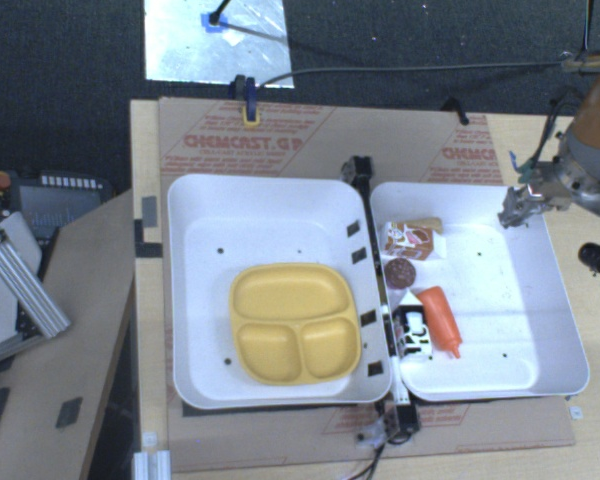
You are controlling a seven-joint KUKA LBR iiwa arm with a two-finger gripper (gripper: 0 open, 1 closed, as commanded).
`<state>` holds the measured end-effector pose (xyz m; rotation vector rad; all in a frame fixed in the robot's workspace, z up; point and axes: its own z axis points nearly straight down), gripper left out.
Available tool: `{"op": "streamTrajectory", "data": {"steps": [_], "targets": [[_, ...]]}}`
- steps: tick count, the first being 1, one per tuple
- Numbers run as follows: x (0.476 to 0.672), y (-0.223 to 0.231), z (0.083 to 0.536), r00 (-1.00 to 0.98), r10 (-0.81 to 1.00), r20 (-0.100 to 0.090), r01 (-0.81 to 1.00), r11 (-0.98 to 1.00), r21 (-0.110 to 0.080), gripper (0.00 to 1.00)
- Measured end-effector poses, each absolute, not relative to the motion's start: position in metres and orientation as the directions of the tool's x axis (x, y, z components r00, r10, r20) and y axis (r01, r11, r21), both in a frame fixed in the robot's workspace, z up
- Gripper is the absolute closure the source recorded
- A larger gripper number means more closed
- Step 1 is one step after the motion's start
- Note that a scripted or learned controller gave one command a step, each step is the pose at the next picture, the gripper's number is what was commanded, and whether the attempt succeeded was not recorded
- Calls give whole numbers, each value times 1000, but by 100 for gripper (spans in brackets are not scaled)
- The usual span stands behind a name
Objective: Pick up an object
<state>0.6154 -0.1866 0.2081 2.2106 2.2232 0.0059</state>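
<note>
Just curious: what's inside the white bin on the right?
The right bin holds a snack packet, a brown disc, an orange carrot and a black-and-white item. Anything under them is hidden.

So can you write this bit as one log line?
grey two-finger gripper: over right white bin corner | orange plastic carrot: in bin, untouched | pick: not done

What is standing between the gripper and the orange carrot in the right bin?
Nothing visible. The gripper hangs over the right bin's far right corner; the bare white floor separates it from the orange carrot, lying near the divider.
</note>
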Motion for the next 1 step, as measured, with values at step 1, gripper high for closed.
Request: {"op": "streamTrajectory", "data": {"steps": [1], "targets": [[627,-187,261,-6,1000,-3,1000,6,8,100]]}}
